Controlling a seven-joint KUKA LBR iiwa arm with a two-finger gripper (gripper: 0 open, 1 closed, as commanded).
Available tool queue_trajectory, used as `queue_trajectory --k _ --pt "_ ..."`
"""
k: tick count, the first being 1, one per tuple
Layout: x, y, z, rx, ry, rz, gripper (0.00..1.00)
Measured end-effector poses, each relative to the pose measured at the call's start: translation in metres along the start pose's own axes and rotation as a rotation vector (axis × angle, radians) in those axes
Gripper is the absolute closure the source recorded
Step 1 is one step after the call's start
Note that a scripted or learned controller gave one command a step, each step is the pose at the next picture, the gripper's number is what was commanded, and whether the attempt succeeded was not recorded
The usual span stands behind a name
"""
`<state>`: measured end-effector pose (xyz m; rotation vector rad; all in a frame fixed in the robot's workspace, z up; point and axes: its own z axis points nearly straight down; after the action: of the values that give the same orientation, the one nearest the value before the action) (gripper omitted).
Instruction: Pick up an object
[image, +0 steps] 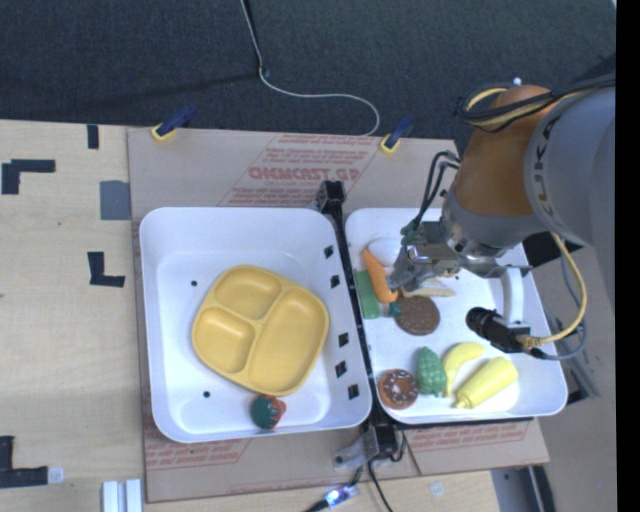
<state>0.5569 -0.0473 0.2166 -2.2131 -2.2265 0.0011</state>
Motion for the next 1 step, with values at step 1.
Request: queue_trajectory --k 1 --pt "0.0545 0.0254 -0.0152 -0.003 0.001 -0.002 1.0"
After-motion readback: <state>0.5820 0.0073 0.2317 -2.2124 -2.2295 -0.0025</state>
